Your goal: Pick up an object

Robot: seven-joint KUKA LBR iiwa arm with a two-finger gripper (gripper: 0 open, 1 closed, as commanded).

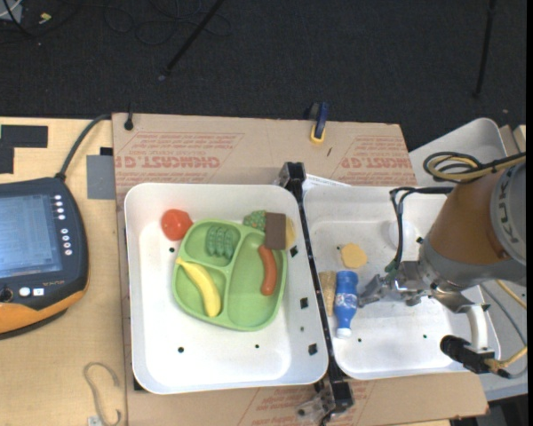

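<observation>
A blue bottle with a white cap (345,298) lies in the right bin (400,362), close to its left wall. A small yellow disc (354,256) rests just above it on the bin floor. My gripper (370,293) reaches in from the right, low over the bin floor, and its tip is right beside the bottle's right side. The grey arm with its orange band (466,229) covers the right part of this bin.
The left bin (160,353) holds a green divided plate (240,304) with a banana (202,288), a sausage (268,270) and a green vegetable (220,239). A tomato (175,224) and a brown block (274,229) lie at the plate's edge. A control tablet (27,247) sits at the far left.
</observation>
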